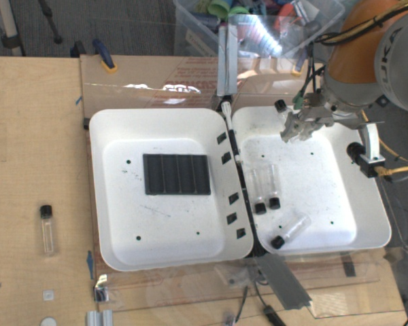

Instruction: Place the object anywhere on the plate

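A black ribbed rectangular plate (177, 174) lies flat in the left bin (115, 134). In the right bin (340, 182) lie three clear vials with black caps: two side by side (266, 187) near the bin's left wall, and one (290, 229) tilted near the front. My gripper (294, 132) hangs over the back part of the right bin, up and to the right of the vials and apart from them. I see nothing held in it.
A fourth vial (47, 228) lies on the wooden bench left of the bins. A clear tub of coloured toys (258, 5) stands behind the bins. Black clips (231, 182) line the divide between the bins. Cables (367, 158) hang at the right bin's edge.
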You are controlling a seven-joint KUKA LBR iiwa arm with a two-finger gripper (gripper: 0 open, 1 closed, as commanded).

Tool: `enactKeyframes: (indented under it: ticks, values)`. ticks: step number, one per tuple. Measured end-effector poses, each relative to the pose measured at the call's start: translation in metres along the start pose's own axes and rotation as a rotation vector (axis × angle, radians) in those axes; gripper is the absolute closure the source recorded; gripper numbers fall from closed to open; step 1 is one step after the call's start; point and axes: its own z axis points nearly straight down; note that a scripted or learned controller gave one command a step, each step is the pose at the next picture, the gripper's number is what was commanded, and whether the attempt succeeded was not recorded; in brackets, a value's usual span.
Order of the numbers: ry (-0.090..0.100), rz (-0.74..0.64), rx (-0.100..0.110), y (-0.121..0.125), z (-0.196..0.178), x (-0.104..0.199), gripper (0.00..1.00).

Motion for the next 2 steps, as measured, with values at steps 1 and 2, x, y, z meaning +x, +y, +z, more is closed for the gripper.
enactKeyframes:
  ticks: [1,2]
  values:
    - [0.002,0.287,0.007,-0.059,-0.038,0.092,1.00]
    - [0.001,0.220,0.007,-0.065,-0.042,0.174,1.00]
